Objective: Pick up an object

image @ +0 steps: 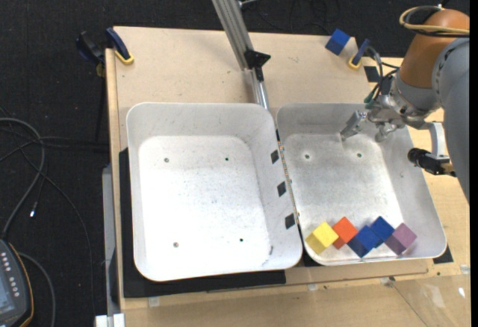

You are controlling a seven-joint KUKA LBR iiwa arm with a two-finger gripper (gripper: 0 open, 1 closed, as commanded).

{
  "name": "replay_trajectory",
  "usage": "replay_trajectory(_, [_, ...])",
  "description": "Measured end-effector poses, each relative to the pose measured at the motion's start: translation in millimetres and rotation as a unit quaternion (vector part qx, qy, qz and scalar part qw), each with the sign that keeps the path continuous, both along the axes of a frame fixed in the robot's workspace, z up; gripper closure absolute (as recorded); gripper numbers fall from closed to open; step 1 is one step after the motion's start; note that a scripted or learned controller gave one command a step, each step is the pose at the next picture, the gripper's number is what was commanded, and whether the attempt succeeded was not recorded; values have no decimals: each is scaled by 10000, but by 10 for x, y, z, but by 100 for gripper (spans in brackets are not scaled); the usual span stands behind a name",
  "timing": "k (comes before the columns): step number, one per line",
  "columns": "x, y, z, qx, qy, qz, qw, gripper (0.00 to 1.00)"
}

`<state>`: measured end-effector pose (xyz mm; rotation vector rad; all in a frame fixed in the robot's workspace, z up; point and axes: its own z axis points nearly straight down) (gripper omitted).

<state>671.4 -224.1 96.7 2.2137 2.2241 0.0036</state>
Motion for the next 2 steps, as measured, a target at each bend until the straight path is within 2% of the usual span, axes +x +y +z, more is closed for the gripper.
replay_trajectory(1, [-755, 477, -17, 18, 46, -24, 10000, 0])
replay_trajectory(2, [-795, 704, -16, 7, 27, -5, 10000, 0])
